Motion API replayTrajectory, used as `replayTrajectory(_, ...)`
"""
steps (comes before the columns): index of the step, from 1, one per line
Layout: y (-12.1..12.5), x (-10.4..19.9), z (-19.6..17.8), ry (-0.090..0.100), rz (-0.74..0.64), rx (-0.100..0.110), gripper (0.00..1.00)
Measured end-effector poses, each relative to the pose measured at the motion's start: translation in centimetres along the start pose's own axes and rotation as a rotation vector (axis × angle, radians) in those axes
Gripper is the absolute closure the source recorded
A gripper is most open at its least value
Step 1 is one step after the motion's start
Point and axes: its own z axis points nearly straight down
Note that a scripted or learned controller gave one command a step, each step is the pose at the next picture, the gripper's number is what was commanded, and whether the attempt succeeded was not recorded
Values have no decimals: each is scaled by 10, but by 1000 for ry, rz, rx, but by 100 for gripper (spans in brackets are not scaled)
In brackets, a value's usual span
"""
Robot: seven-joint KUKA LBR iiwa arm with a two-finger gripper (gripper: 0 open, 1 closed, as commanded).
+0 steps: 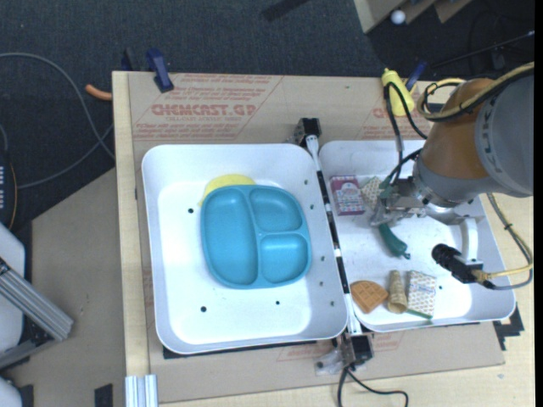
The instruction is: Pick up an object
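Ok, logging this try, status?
Tool low in right bin, above teal object. Nothing seen held. Pink packet close beside.

The brown board (212, 100) under the bins bears red print reading "CHEMCAST GP".

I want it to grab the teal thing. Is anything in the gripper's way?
Nothing visible. The gripper is right above the teal tool in the right bin, with only bare bin floor between them.

brown bench board (212, 108), blue clamp (158, 69) – black cables (51, 100)
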Motion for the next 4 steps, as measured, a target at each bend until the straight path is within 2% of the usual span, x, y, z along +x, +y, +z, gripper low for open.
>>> replayTrajectory(1, 9, 71, -91, 1, -1, 3, 100)
replayTrajectory(2, 18, 129, -90, 1, -1, 2, 100)
replayTrajectory(3, 19, 87, -90, -1, 0, 2, 100)
replayTrajectory(4, -40, 56, -128, 1, 0, 5, 100)
